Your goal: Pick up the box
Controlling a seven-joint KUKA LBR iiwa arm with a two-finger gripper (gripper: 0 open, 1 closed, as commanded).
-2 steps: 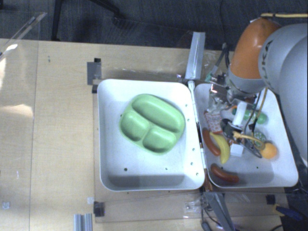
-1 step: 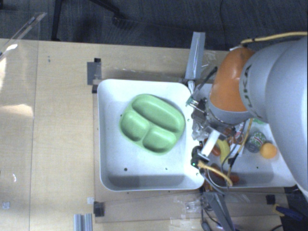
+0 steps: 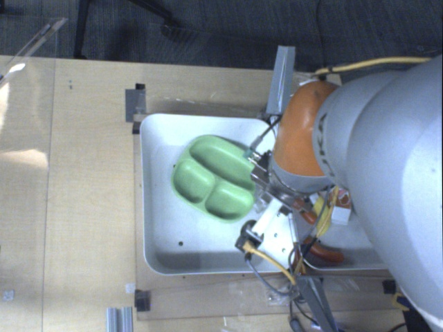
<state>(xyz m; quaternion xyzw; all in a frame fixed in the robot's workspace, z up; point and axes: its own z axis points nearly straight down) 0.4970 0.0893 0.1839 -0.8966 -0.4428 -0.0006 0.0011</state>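
A green box [image 3: 211, 177] with three rounded compartments lies tilted in the middle of the white bin [image 3: 149, 206]. My gripper [image 3: 259, 173] reaches in from the right and sits at the box's right edge, close against it or touching it. The orange band and grey wrist cover the gripper from above, so its grasp on the box is hidden. The box's right end is tucked under the wrist.
A reddish-brown rounded object [image 3: 324, 255] pokes out beneath the arm near the bin's front wall. A grey metal post [image 3: 281, 80] stands at the bin's back edge. The arm's bulk hides the right side of the bench.
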